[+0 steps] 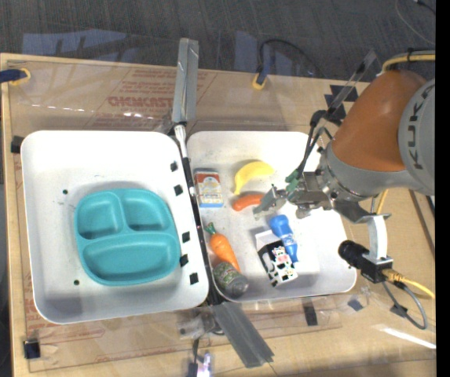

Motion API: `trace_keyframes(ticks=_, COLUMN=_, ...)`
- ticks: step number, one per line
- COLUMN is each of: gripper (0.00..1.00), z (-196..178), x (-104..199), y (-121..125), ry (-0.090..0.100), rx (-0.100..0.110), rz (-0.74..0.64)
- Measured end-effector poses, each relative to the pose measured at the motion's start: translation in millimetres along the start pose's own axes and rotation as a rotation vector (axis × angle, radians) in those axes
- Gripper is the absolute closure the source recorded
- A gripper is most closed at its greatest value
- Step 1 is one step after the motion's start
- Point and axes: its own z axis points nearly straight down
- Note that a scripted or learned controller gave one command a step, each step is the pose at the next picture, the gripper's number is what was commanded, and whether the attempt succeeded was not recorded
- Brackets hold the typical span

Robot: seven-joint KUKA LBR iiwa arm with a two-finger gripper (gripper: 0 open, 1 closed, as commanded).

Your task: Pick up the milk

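Two white bins are seen side by side on the bench, and the arm (382, 136) is reached in from the right over the right bin (209, 144). The gripper (281, 199) is hung above the middle of that bin, just over the top of a blue bottle (283, 234); whether its fingers are spread or pressed together cannot be told from this slant, and nothing is seen pinched between them. The milk (278, 262), a small carton with black-and-white patches, is found in the lower part of the right bin, just below the blue bottle and touching or nearly touching it. A banana (253, 174) and a red-orange item (247, 203) are placed near the gripper's left side. A small box (209, 189) is stood by the bin's left wall, with a carrot (222, 247) lower down and a dark can (229, 280) by the near-left corner. In the left bin (44, 163), a teal divided tray (126, 236) is laid flat.
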Motion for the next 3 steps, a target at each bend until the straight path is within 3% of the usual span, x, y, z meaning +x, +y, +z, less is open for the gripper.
trace_keyframes(ticks=1, gripper=0.00, z=51.5, x=-27.7, y=-17.6, ry=0.000, rx=-0.001, rz=-0.211)
trace_keyframes(ticks=2, gripper=0.00, z=128.5, x=-57.0, y=-11.9, ry=-0.008, rx=-0.026, rz=0.179)
trace_keyframes(ticks=3, gripper=1.00, z=122.9, x=-55.3, y=-10.5, ry=-0.005, rx=-0.020, rz=0.170)
